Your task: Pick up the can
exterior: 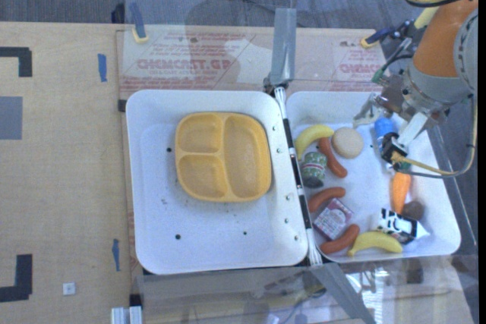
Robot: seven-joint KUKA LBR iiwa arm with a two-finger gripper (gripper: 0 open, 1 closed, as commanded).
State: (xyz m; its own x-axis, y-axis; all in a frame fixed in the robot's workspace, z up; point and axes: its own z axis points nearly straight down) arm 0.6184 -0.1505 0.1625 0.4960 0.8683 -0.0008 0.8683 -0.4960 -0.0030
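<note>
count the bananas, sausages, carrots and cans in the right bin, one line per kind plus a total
bananas: 2
sausages: 3
carrot: 1
can: 1
total: 7

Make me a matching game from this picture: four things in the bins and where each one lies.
Things:
1 plate
2 can
3 carrot
4 bun

Places:
a right bin, toward its right wall
b left bin
c right bin, by its left wall
d right bin, beside the upper banana

Pairs: 1-b, 2-c, 3-a, 4-d
</note>
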